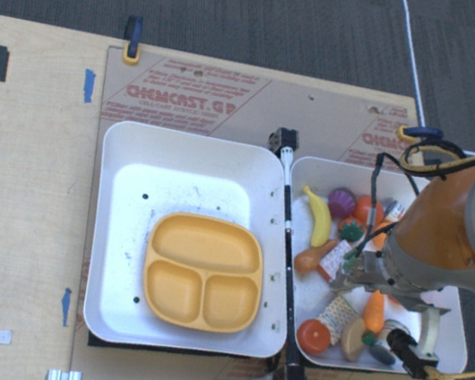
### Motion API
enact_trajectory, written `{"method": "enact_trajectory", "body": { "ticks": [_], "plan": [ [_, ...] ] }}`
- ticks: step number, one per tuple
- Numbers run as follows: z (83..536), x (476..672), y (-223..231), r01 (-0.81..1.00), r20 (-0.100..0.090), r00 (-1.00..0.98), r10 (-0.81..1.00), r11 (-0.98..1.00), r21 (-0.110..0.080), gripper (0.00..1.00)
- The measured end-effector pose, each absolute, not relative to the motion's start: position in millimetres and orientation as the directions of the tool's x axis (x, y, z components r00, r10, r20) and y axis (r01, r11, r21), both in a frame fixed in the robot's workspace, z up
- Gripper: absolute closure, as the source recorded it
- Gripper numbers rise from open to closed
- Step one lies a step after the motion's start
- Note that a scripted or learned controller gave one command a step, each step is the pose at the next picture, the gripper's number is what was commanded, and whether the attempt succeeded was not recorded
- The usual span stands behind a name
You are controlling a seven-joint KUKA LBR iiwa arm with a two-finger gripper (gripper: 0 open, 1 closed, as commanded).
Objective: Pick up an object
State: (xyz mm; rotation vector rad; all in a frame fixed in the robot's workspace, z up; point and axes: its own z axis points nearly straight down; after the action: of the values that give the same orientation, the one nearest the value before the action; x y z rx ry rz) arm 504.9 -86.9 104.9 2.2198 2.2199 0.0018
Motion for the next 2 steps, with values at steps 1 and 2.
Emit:
{"method": "enact_trajectory", "body": {
  "ticks": [1, 2],
  "plan": [
    [104.7, 504.8, -86.9, 1.000, -0.001, 0.000, 1.000, 0.000, 0.002, 0.00],
    [114.0, 505.9, -86.8, 1.000, -0.001, -0.001, 1.000, 0.001, 0.004, 1.00]
  ]
}}
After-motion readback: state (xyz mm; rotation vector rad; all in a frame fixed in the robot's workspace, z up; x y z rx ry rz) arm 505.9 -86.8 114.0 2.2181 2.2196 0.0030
